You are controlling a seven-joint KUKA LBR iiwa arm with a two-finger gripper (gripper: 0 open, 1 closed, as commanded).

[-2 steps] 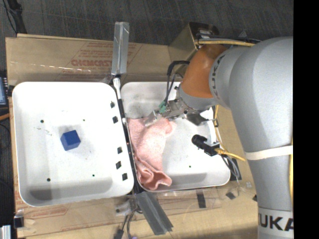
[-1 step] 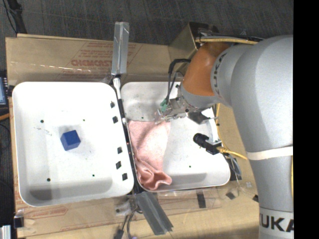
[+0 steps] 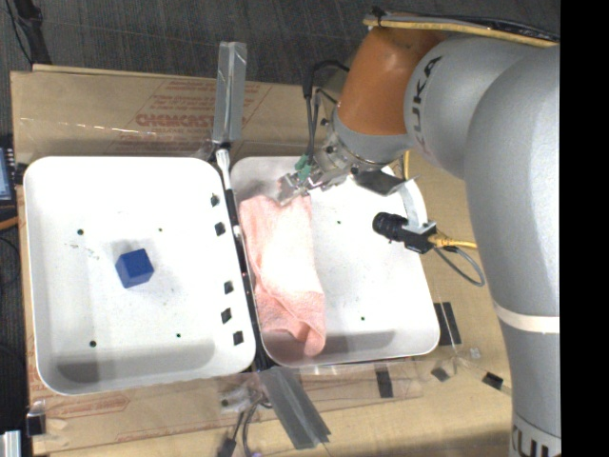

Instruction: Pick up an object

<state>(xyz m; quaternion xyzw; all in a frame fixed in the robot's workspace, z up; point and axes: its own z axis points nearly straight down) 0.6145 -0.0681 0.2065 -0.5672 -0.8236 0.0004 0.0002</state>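
Note:
A pink cloth [image 3: 284,269] lies lengthwise in the left half of the right bin [image 3: 381,284], from its back rim to its front wall. My gripper [image 3: 297,185] is at the cloth's far end, near the bin's back left corner, with the grey arm and orange band above it. The cloth's top edge appears drawn up to the gripper. A small blue cube [image 3: 134,267] rests in the left bin [image 3: 124,331], left of its middle.
A black camera unit with a yellow cable [image 3: 404,230] juts from the wrist over the right bin. The metal divider [image 3: 228,93] runs between the bins. Cardboard [image 3: 114,112] lies behind them. The big arm body covers the right side.

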